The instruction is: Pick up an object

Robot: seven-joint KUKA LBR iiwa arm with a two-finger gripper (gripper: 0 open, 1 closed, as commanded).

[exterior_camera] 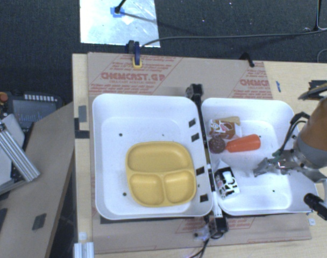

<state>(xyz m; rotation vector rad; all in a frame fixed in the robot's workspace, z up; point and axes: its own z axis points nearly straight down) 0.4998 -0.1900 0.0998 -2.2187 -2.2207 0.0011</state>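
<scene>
Black-and-white object [227, 183]: in the right bin [260, 200], at its near-left corner, against the divider; the closest thing to the camera.
Orange carrot-like piece [243, 143]: left-centre of the same bin, lying flat.
Dark round item [217, 145]: touching the orange piece's left end.
Printed packet [224, 126]: just behind those two, towards the far-left corner.
Yellow divided tray [160, 172]: centre of the left bin [112, 144].
Gripper [267, 166]: low over the right bin's right half, tips pointing left; whether its fingers are apart or together I cannot tell.
Progress: nothing is gripped; all objects rest on the bin floor, so approach, closing and lift remain.
</scene>
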